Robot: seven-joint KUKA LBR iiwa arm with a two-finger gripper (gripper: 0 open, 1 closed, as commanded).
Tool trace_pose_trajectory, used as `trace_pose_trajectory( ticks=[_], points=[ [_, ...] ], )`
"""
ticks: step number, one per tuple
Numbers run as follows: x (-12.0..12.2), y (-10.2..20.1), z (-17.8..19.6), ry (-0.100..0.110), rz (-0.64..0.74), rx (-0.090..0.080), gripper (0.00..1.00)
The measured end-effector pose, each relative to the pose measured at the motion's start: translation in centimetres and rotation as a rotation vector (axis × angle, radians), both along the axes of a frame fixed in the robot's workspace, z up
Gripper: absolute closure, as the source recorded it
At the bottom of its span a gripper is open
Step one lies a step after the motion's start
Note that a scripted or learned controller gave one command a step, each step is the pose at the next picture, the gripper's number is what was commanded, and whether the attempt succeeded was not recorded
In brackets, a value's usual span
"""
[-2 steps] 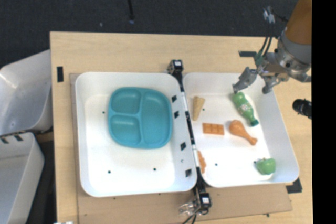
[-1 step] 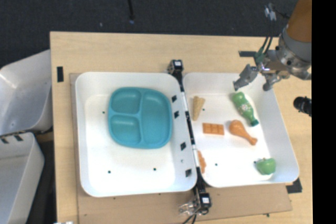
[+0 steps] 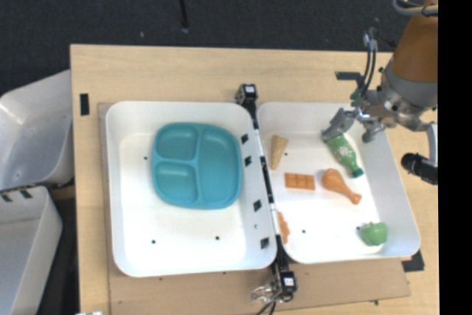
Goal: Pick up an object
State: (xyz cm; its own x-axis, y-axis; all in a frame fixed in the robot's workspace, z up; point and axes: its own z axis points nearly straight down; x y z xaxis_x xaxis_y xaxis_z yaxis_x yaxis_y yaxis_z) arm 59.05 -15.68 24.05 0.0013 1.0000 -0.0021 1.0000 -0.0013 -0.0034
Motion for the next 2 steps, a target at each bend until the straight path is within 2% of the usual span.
trace_pose_trajectory(
  ticks=[1, 2],
  points=[
    [0.4, -1.1, -5.4, -0.001, 0.000, 0.000, 0.00],
    [-0.6, -1.1, -11.2, 0.001, -0.001, 0.001, 0.00]
  ],
)
